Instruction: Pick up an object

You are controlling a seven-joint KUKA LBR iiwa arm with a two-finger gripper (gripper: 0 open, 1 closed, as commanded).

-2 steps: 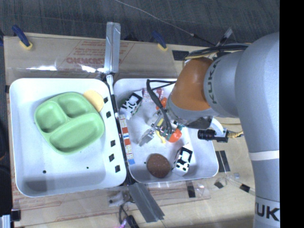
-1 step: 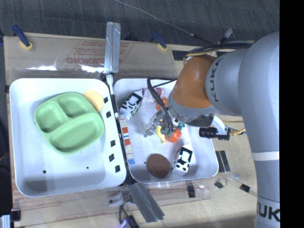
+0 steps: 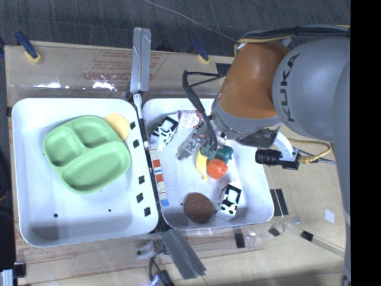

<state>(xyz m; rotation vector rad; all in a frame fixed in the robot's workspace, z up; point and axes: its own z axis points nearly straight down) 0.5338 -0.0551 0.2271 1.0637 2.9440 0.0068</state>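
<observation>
My gripper (image 3: 191, 144) hangs over the middle of the right bin (image 3: 178, 186), under the arm's orange band. Just right of it lies a cluster: a yellow piece (image 3: 202, 164), an orange ball (image 3: 217, 169) and a teal piece (image 3: 224, 154). A black-and-white cow toy (image 3: 165, 131) lies to the gripper's left, and a pink-and-white packet (image 3: 189, 119) sits behind it. Near the front rim rest a brown ball (image 3: 198, 207) and a second black-and-white toy (image 3: 229, 200). I see nothing held in the gripper.
The left bin (image 3: 30, 177) holds a green divided plate (image 3: 88, 152) with a yellow object (image 3: 118, 124) at its back right corner. A ridge with black marks (image 3: 144, 177) separates the bins. The arm's bulk covers the right bin's back right part.
</observation>
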